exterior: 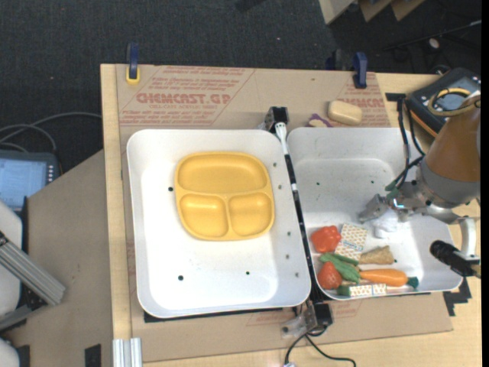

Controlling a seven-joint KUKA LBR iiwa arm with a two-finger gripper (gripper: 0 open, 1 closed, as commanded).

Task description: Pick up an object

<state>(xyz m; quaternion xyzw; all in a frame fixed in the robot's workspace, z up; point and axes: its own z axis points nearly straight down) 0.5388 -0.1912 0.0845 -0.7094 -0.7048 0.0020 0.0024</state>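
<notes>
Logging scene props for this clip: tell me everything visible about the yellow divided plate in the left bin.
The yellow plate is a rounded-rectangle tray, plastic by its look, with one wide compartment toward the far side and two smaller ones nearer the camera. It lies flat and upright on the floor of the left bin, toward the far half. Nothing sits in its compartments, and nothing else touches it.

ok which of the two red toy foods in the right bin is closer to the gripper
The upper red toy pepper, beside the patterned cracker. The other red piece lies lower, at the bin's front corner, farther from the gripper.
</notes>
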